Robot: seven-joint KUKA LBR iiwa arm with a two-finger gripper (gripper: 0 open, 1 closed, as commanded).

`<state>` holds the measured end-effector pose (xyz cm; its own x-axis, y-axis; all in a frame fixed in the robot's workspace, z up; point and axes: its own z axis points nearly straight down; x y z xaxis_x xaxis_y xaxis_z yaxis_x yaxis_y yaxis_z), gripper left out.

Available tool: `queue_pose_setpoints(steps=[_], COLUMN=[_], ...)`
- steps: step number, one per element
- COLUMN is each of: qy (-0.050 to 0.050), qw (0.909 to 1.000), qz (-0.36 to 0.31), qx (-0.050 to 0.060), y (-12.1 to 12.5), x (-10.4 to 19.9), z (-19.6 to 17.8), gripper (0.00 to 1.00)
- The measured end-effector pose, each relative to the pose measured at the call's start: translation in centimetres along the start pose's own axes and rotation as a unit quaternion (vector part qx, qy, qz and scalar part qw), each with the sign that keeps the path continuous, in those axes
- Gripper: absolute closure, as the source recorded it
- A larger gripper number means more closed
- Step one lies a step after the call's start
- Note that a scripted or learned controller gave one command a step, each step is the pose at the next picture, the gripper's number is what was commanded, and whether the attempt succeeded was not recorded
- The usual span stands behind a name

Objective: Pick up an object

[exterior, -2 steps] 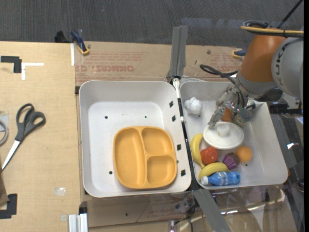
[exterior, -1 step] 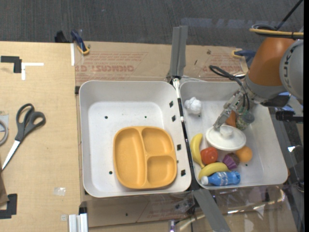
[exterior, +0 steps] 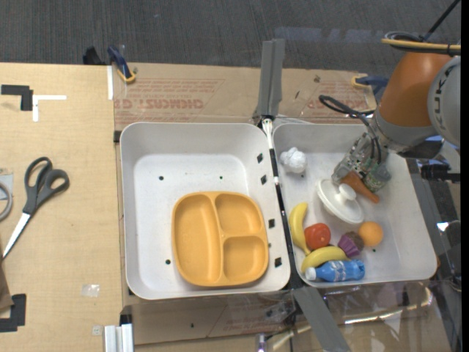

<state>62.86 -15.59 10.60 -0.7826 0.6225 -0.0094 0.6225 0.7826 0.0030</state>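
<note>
I am working in the right bin [exterior: 410, 218], and my tool [exterior: 357, 169] is hanging low over its upper part, just above an orange carrot-like thing [exterior: 363, 185] that is lying next to a white lid-shaped dish [exterior: 339, 200]. I cannot tell from this slanted view whether the tool is released or clenched, because its end is mixing with the coloured things under it, so I am not claiming that I am grasping anything. If the carrot is my target, I am judging that the best way is to come straight down with the tool across the thin body of it (not along its length), since the white dish is touching or almost touching it on one side and could be pushed away. The other things are lying lower in the same bin: two bananas [exterior: 298, 224], a red tomato [exterior: 317, 235], an orange fruit [exterior: 371, 234], a small purple piece [exterior: 350, 243] and a blue bottle [exterior: 337, 271], with a white crumpled ball [exterior: 294, 160] near the divider. They are packed closely, so I am preferring the upper target. The left bin [exterior: 146, 196] is holding a yellow divided tray [exterior: 220, 238], which I am leaving alone.
</note>
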Motion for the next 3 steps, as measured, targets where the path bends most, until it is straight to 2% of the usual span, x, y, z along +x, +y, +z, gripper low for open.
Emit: queue_pose_setpoints(steps=[1,2,3], qy=[0.003,0.003,0.003], qw=[0.9989,0.9999,0.9996], qz=[0.048,-0.015,0.029], qx=[0.001,0.001,0.001], y=[4.9,-2.6,-0.1], x=[3.6,0.4,2.6], z=[-11.1,-1.3,-9.9], gripper=[1.0,1.0,1.0])
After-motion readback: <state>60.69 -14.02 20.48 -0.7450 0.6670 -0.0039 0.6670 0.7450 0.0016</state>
